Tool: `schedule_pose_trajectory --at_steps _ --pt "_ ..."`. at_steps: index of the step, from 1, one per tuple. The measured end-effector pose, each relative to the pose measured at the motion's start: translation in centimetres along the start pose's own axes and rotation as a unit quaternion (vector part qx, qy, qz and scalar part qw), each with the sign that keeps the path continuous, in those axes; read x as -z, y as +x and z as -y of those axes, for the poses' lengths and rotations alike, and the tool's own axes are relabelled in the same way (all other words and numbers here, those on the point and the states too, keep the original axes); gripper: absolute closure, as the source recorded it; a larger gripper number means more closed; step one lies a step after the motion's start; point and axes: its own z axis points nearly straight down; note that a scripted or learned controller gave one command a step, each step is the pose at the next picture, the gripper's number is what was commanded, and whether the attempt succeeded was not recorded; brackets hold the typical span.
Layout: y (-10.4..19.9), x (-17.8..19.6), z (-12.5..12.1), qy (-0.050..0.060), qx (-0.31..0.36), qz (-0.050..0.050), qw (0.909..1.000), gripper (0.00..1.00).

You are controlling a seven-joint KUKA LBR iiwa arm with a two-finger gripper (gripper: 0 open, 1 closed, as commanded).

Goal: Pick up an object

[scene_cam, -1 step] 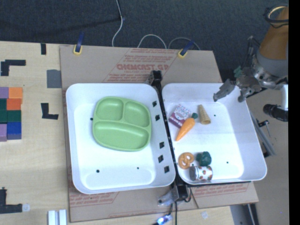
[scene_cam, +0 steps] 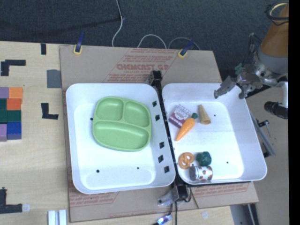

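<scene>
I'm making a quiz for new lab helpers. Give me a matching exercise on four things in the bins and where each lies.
Things:
1. green plate
2. carrot
3. pretzel
4. cone

Places:
A. right bin, near its front left corner
B. left bin
C. right bin, just right of the carrot's leafy end
D. right bin, slanting below the pink packet

Pairs: 1-B, 2-D, 3-A, 4-C

A dark blue-grey carpeted floor (scene_cam: 56, 8) fills the top of the frame. Below it, a pale wooden desk (scene_cam: 33, 172) carries a brown cardboard sheet (scene_cam: 140, 64) held by two blue-and-yellow clamps (scene_cam: 78, 46) at its upper edge. Coloured blocks (scene_cam: 10, 114) sit at far left.
</scene>
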Motion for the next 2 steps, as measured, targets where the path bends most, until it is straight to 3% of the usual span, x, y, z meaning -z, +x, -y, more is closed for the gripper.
schedule_pose_trajectory --at_steps 2 --pt "1.0 -11.0 0.4 0.003 0.0 -0.001 1.0 0.0"
